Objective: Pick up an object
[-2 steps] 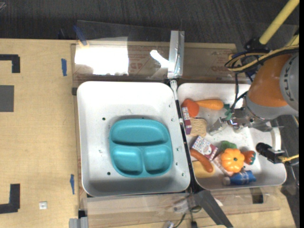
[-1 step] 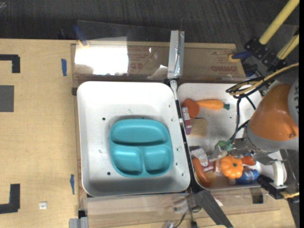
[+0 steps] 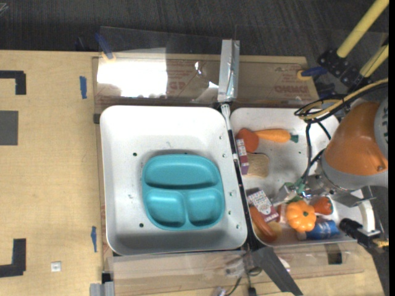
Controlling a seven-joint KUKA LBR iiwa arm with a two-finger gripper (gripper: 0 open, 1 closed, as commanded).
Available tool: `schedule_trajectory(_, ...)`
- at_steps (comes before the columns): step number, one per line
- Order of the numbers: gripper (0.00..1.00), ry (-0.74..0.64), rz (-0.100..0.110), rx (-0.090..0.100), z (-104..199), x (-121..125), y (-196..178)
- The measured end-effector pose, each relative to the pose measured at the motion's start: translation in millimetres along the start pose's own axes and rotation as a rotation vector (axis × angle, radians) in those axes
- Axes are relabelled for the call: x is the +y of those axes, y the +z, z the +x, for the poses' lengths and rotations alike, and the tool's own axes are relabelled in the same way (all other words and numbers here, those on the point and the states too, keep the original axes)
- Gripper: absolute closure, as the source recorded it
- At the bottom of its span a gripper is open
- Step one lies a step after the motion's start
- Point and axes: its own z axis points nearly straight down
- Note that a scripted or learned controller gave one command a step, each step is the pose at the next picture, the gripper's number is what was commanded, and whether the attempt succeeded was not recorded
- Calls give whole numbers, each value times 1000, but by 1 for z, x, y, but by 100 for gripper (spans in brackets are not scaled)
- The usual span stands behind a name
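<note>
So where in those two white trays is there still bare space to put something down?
The left bin has bare white floor all around the teal divided plate, widest above it. In the right bin, a bare patch lies between the carrot and the arm. Its lower half is crowded: the small pumpkin, packets and the gripper.

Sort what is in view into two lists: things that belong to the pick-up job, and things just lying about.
For the job: gripper; right bin; its candidates: toy carrot, small orange pumpkin, blue item, red-labelled packet.

Lying about: left bin, teal divided tray, clear plastic sheet.
</note>
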Motion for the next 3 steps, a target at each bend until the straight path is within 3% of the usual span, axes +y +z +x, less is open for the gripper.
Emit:
schedule_trajectory(1,0,-46,-2,-1,-29,22,0)
schedule_trajectory(2,100,-43,-9,-4,-31,24,-11)
schedule_trajectory(3,0,-43,-8,-4,-31,23,-11)
